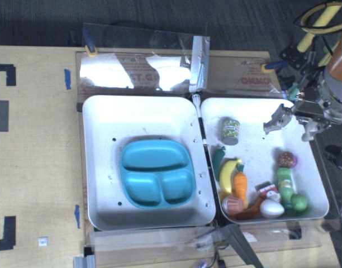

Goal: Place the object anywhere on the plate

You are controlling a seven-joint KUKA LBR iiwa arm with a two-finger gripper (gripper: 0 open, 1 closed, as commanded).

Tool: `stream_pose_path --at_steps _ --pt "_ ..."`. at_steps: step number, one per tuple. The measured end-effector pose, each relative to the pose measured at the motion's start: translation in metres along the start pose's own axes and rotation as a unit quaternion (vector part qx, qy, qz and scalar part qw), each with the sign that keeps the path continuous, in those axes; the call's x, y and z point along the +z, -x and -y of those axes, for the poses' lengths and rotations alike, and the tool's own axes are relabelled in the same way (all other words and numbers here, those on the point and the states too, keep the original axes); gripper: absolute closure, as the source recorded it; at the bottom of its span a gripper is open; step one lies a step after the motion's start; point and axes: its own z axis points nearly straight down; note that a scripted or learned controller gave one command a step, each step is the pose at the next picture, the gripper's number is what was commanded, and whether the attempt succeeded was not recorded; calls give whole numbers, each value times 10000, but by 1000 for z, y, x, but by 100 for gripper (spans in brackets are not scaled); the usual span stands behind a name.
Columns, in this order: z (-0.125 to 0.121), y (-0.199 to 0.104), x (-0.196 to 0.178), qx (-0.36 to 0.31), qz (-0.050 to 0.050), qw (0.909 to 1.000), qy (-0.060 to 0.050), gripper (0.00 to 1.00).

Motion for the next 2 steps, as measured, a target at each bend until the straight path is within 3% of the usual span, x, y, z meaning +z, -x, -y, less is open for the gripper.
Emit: stream_pose_path --at_steps 1,2 --pt "-1 0 -10 -10 6 10000 12 100" --pt "-1 -1 -10 -12 8 10000 6 0"
